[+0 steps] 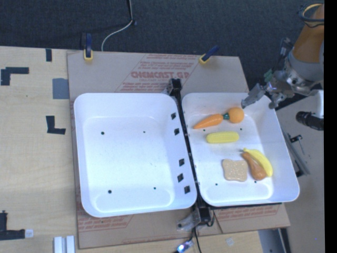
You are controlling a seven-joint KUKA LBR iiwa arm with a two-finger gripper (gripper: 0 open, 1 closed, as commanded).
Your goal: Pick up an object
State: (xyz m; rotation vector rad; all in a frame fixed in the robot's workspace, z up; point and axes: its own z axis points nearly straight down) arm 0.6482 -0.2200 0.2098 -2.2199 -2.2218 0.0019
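White shallow plastic right bin [279, 157] holds: yellow banana [261, 161], orange carrot [208, 121], yellow corn cob [222, 137], tan bread slice [234, 170], small orange ball [236, 115]. Grey two-finger gripper [250, 99] hovers above bin's far right corner, near the ball; grip state cannot be told.

Take the black divider [181, 141] between the two bins as your landmark. Left of it, the left bin [84, 109] offers you a wide bare floor to descend through.

Right of the divider, the right bin [284, 194] is crowded: carrot [208, 121] nearest the divider, orange ball [236, 115] touching its green tip, corn cob [222, 137] just below. Bread slice [235, 170], drumstick [254, 166] and banana [261, 161] cluster farther right. You have open floor beside the divider below the carrot, and along the front rim.
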